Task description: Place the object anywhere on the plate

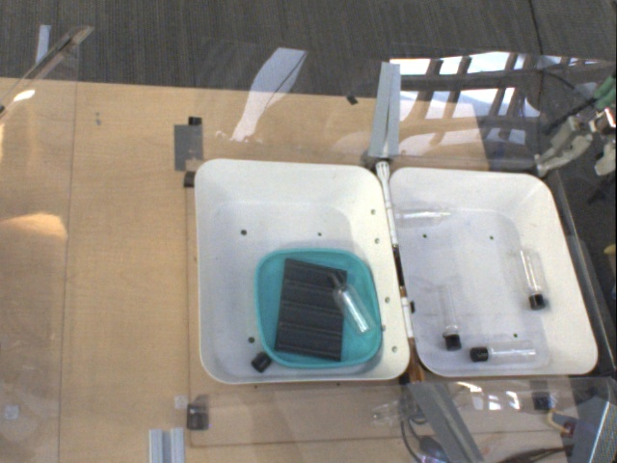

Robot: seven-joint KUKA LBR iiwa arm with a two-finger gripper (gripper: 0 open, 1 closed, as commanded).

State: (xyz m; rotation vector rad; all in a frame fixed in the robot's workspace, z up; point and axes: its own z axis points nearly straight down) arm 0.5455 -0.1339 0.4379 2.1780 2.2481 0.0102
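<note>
Since the pictures name no single object, task's thing: judged to be the clear tube [352, 307] with a dark cap, lying tilted on the teal plate [270, 283]
Tube position: in the left bin [217, 258]; on the plate's right half; its upper end overlaps the dark ribbed pad [308, 309] that covers the plate's middle
Task progress: judged met for this tube, as it rests within the plate's rim
Other tubes: 3 similar capped tubes [532, 278] lie apart on the floor of the right bin [569, 249]
Loose piece: 1 small black cap [260, 362] just beside the plate's lower left rim
Handling: likely light, stiff and smooth; round, so it may roll or slip; possibly brittle
Where to take hold: across the mid-barrel, square to its long axis, clear of the cap
End effector: I cannot tell whether it is wide or narrow; a pale cabled shape [575, 141] at the upper right may belong to the arm
Tube relative to that shape: well apart, down and to the left, across the right bin
Worktop: wooden, bearing both bins side by side
</note>
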